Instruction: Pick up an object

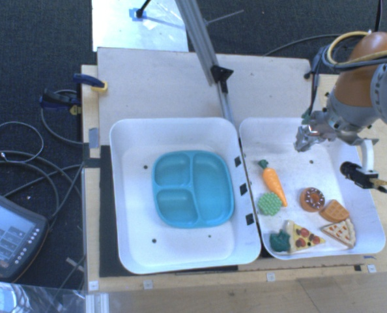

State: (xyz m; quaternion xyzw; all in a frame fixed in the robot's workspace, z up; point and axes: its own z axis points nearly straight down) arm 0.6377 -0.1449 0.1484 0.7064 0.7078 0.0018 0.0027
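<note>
Hand (309, 137): positioned over the upper portion of the right bin (376, 240), near its far wall; it carries nothing, and finger spacing cannot be determined from this angle.
Arm (363, 77): enters from the right, orange band above the wrist, wrist angled down toward the bin.
Candidate objects: all lie in the lower half of the right bin, well apart from the hand.
Carrot (273, 185): nearest candidate, lying diagonally, green top toward the hand.
Green round piece (269, 204): touching or just beside the carrot's lower end.
Doughnut (312, 199): right of the carrot, isolated on bare bin floor.
Waffle (335, 212), pizza slices (302, 236): clustered along the near wall.
Left bin (128, 175): holds a blue divided plate (193, 189); not involved.
Tabletop (154, 83): bare behind the bins.
Step in hand: approach, judged; no object engaged.
Next move: travel toward the near side, centre over one item, descend, then close. The carrot or doughnut appears the least crowded choice.
</note>
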